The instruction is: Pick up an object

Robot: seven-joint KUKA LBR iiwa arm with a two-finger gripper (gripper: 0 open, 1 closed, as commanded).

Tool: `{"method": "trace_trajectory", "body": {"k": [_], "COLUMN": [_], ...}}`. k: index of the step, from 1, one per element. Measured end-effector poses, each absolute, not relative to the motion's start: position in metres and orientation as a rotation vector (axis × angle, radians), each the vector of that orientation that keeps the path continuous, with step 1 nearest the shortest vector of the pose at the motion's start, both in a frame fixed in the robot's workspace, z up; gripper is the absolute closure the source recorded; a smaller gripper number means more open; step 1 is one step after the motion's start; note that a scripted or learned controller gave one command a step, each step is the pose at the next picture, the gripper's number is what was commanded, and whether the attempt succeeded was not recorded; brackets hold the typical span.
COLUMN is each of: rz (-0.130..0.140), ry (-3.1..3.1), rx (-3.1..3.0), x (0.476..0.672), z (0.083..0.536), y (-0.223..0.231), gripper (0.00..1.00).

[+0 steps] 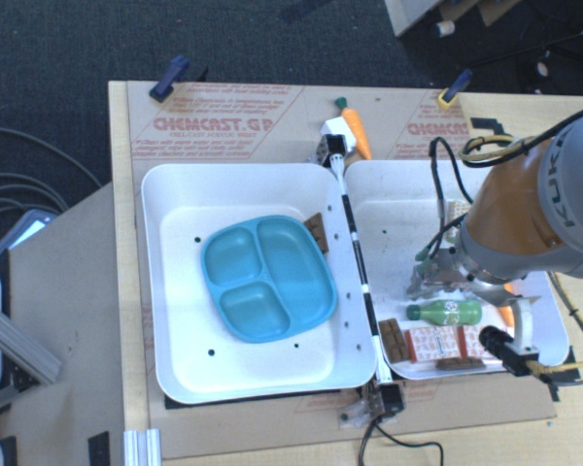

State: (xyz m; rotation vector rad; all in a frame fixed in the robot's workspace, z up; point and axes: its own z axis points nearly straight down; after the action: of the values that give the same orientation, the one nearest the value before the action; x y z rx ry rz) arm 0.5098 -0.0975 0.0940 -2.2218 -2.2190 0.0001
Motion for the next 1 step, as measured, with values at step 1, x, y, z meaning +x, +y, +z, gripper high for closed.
{"method": "trace_trajectory", "body": {"k": [1], "rz": [0.0], "ry": [-2.219], "rx": [-2.221], "x": [0.5097], "z": [0.094], "y": [-0.0975], "gripper": [0.0]}}
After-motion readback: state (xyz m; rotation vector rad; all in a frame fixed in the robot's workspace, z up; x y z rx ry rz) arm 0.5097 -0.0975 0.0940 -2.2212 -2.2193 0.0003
